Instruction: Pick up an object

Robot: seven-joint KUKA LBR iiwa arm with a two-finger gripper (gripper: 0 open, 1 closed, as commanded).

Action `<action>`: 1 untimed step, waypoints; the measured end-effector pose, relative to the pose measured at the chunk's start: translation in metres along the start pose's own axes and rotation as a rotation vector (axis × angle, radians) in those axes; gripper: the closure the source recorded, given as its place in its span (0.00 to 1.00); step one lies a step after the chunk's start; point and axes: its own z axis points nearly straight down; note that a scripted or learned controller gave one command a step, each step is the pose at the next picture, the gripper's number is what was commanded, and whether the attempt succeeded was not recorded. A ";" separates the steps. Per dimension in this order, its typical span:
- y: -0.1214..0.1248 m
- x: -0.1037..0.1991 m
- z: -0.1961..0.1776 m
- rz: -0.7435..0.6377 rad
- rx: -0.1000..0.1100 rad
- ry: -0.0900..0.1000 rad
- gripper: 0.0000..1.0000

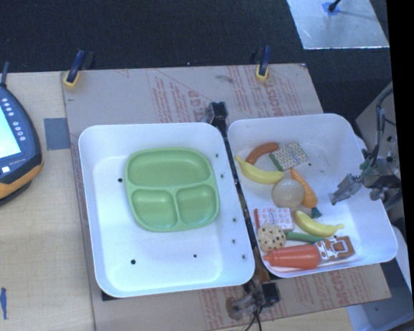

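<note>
camera position: sitting fixed above the bench, looking down at a slant
framing: taking in both the left bin (101, 228) and the right bin (364, 234) whole
distance: standing well back, also catching bench (35, 263) and dark floor (144, 22) beyond

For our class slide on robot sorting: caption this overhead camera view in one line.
Gripper at right bin's edge beside toy food; green tray in left bin.
</note>
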 end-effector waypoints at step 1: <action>0.032 0.089 0.098 -0.003 -0.005 -0.001 0.00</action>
